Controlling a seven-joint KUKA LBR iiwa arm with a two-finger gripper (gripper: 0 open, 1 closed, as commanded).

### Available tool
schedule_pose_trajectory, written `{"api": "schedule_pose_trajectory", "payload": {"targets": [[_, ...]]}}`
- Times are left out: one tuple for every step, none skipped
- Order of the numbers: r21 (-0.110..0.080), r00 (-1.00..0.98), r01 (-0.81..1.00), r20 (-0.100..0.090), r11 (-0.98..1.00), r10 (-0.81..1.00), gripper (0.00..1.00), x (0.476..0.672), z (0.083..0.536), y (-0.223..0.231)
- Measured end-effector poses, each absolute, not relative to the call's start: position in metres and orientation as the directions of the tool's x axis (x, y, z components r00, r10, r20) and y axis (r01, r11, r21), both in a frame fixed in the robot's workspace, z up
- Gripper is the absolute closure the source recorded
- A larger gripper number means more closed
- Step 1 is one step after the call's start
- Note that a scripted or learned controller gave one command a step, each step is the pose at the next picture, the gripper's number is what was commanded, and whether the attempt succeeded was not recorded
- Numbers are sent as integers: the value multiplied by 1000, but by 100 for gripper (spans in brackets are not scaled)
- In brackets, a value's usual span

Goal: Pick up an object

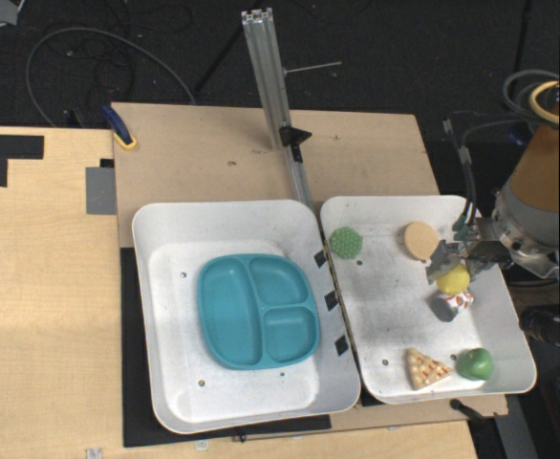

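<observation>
The gripper (pixel 452 268) hangs over the right bin (pixel 395 352), near its right wall, at the end of the grey arm (pixel 533 208) that enters from the right with its orange band (pixel 538 165) above the wrist. A small yellow object (pixel 454 279) sits right at the fingertips; the dark fingers flank it from above, but whether they are clamped on it or merely over it cannot be told at this angle and size. Directly beneath the yellow object lies a small item in grey, white and red (pixel 452 304), touching or nearly touching it; its form is too small to make out.

Other contents of the right bin: a tan disc (pixel 419 240) just left of the gripper, toward the far wall; a green textured ball (pixel 346 243) near the far left corner, close to the divider between bins; a pizza-slice toy (pixel 426 368) near the front wall; and a green rounded fruit (pixel 475 362) just beside it in the front right corner.

The left bin (pixel 165 371) holds a teal divided plate (pixel 258 310), lying flat near its centre, with one long compartment on the left and two smaller ones on the right. Black clips (pixel 330 300) join the two bins along their shared edge.

Both bins rest on a brown board (pixel 213 151). A metal post (pixel 269 75) rises from behind the bins. A pale wooden table (pixel 41 304) lies to the left.
</observation>
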State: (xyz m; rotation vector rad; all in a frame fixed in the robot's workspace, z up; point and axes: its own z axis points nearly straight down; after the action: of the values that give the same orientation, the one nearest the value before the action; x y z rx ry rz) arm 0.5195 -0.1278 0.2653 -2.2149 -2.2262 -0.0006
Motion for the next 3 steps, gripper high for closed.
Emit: {"api": "schedule_pose_trajectory", "payload": {"targets": [[-5, -4, 1000, 2, 4, 1000, 100, 535, 249, -75], [-5, -4, 1000, 2, 4, 1000, 100, 543, 238, -33], [-4, -3, 1000, 0, 3, 1000, 100, 558, 225, 14]]}}
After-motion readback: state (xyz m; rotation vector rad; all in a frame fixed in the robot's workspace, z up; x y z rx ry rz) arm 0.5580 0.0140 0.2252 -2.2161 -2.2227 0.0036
